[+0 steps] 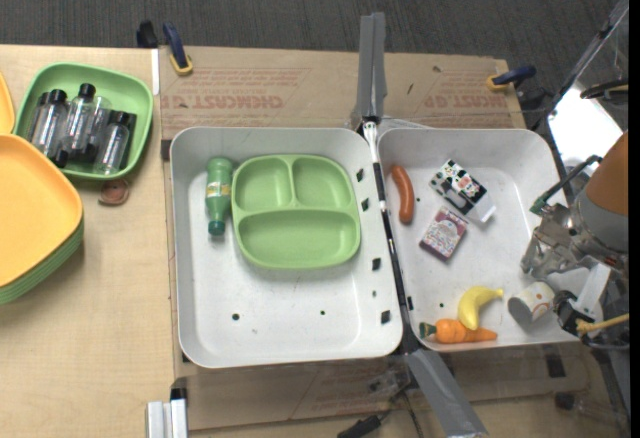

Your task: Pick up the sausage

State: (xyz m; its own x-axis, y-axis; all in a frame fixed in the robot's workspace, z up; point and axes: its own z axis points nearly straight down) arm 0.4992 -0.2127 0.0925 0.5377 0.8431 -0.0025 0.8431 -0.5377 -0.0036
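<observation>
Orange plastic carrot [458,331] is lying nearest. Pincer [553,261] is hovering at right bin's [520,141] right edge, aperture unclear. Reddish-brown sausage [403,193] is resting well apart, along the bin's left wall; approach should align across its narrow width.

Left bin [190,256] holding divided tray [296,210] with bottle [218,194] just left of it, right bin [520,151] holding sausage [403,193] by its left wall, card box [444,233] and patterned box [460,186] to the right, banana [478,304] and carrot [458,331] at its near edge
</observation>
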